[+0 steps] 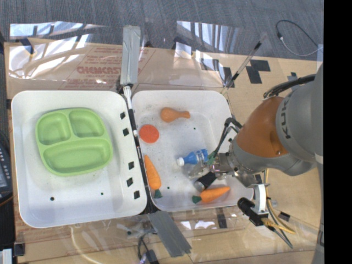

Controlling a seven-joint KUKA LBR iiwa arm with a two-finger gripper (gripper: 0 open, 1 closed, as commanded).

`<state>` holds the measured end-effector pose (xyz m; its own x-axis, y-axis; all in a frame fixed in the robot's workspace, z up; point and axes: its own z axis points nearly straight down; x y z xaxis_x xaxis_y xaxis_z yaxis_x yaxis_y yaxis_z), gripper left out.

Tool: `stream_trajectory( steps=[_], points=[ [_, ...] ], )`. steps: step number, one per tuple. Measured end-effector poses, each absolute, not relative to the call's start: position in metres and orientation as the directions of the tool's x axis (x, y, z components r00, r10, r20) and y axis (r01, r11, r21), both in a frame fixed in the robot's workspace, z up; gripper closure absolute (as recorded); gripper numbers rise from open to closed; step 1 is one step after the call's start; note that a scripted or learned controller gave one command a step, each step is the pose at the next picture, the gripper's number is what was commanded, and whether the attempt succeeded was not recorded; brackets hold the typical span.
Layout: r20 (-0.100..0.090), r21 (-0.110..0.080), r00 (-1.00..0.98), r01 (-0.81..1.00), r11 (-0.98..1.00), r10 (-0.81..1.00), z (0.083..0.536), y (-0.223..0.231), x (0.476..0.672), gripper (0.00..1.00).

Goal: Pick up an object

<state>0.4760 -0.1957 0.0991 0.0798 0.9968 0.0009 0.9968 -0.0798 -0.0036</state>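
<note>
The grey arm (286,131) with its orange band is reaching in from the right and is covering the right edge of the right bin (181,100). The left bin (22,164) is lying beside it and is holding only a green divided plate (73,141), which is sitting flat in the middle.

All the loose objects are lying in the right bin. A small plastic bottle (193,158) with a blue label and a white cap is lying on its side near the middle. One carrot (152,173) is lying along the left wall, and a second carrot (213,194) is lying near the front wall, at the right. A round orange-red ball (148,133) is resting near the left wall, and a tan drumstick-shaped toy (174,114) is lying toward the back.

The gripper (208,176) is hanging low in the bin, between the bottle and the second carrot, very close to both. Its dark tip seems to be almost touching the green end of that carrot, but I cannot tell whether the jaws are spread or pressed together, and I am seeing nothing between them.

In my judgement the task is only beginning its main step: the arm is already down among the objects, but nothing is lifted. Every object is lying on the bin floor, so the grasp and the lifting are remaining to do. The bottle or the near carrot is probably the target.
</note>
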Motion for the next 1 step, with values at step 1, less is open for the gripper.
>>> stream_trajectory(
  steps=[1],
  points=[
    [0.001,-0.002,0.074,0.997,-0.074,0.997,0.1091,-0.1950,0.4772,1.00]
  ],
)
